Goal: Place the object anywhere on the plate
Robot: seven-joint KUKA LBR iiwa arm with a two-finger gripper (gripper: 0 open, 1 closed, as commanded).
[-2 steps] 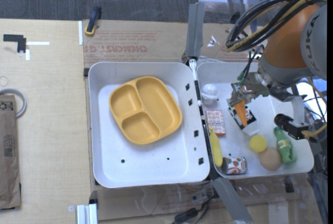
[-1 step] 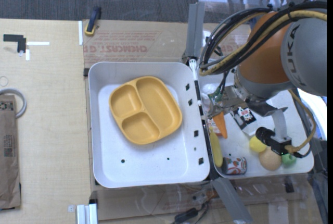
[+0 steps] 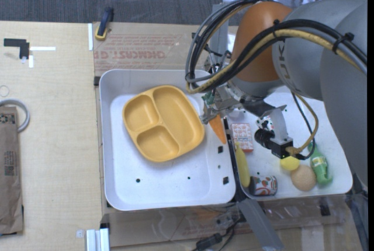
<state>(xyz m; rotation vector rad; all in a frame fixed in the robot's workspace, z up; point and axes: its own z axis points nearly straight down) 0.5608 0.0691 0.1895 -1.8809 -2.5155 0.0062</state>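
- The two-finger metal claw [image 3: 215,111] hangs over the seam between the two bins, just beside the right rim of the plate; whether it is open or closed cannot be told, as wrist and cables cover it.
- A narrow orange carrot-shaped object [image 3: 218,128] shows directly under the claw, its tip pointing down and to the right; it lies at the plate's right edge, and whether it is gripped cannot be told.
- The yellow three-compartment plastic plate [image 3: 163,122] lies tilted in the upper middle of the shallow white left bin [image 3: 158,185], with nothing in its compartments.
- The grey arm with an orange band [image 3: 263,39] reaches in from the right, black and yellow cables looping around it.
- In the shallow white right bin [image 3: 338,145] lie a small red-and-white printed packet [image 3: 241,136], a yellow banana [image 3: 242,169], a red-and-white can [image 3: 264,185], a yellow lemon [image 3: 289,163], a tan egg-shaped object [image 3: 303,178] and a green bottle [image 3: 321,167].
- On the light wooden bench [image 3: 47,98], at the far left, lies a brown paper bag [image 3: 10,168].
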